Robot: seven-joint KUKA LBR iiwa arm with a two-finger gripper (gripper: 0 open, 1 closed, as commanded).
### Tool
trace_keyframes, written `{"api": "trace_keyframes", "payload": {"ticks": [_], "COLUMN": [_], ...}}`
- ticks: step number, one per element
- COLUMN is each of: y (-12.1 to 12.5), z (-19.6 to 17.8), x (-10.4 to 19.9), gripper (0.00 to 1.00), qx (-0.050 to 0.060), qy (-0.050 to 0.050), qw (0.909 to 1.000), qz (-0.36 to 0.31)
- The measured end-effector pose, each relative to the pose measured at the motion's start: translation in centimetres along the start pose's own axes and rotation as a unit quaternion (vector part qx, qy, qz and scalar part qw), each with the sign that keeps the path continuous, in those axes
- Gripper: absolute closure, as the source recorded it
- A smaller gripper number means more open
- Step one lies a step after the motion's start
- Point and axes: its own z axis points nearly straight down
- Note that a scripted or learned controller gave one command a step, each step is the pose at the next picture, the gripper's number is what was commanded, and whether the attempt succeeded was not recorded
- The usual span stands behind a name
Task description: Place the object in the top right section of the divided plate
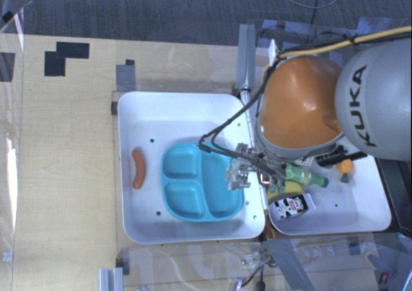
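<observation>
Camera view: hand [238, 175] hangs over plate's [201, 181] right edge, left bin [138, 222]. Can't tell if it grips anything. Sausage [138, 168] lies left of plate; other items in right bin [360, 219]. Confirm grasp before release, centre over top right section.

A blue divided plate [193, 183] lies flat beside an orange sausage [138, 168].

Two bins, a handful of things.
Two white bins [129, 154] [360, 219], one blue divided plate [199, 183], one sausage [138, 168], one green bottle [308, 177], one small orange piece [346, 167].
</observation>
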Motion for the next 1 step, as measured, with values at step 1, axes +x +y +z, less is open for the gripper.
{"api": "trace_keyframes", "payload": {"ticks": [1], "y": [-6.54], "z": [3.22], "x": [-0.71], "gripper": [1.00], "qx": [0.000], "qy": [-0.001], "qw": [0.9968], "qz": [-0.080]}}
